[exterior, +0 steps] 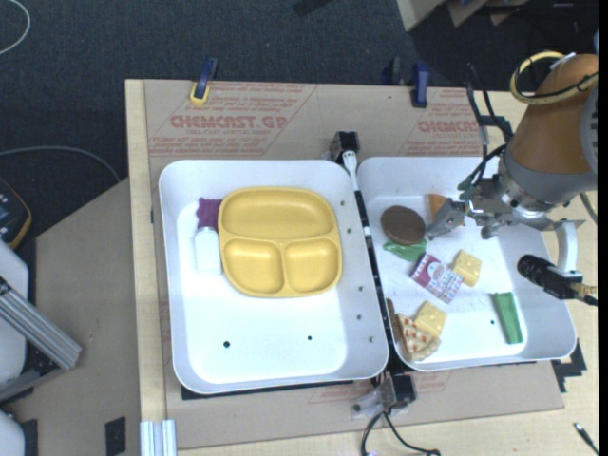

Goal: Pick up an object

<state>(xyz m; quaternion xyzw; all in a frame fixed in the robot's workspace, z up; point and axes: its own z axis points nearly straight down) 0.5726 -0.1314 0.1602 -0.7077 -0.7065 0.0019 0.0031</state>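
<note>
My gripper (467, 224) hangs over the upper middle of the right bin (551, 345), open, with nothing between its fingers. One fingertip (444, 223) points toward a brown disc (403, 223) just to its left. An orange piece (435, 203) lies by the same finger. Below the gripper lie a yellow block (467, 268) and a pink-and-white packet (435, 277). A green stick (508, 316) lies at the lower right, and a pizza slice (412, 338) with a yellow wedge (430, 318) on it at the lower left. A green leaf (404, 251) pokes out under the disc.
The left bin (266, 350) holds a yellow divided tray (280, 240), a purple item (208, 212) and a white bottle (206, 251). A black cylinder (543, 274) on the arm juts over the right bin's right side. Clamps (419, 85) stand at the bench's far edge.
</note>
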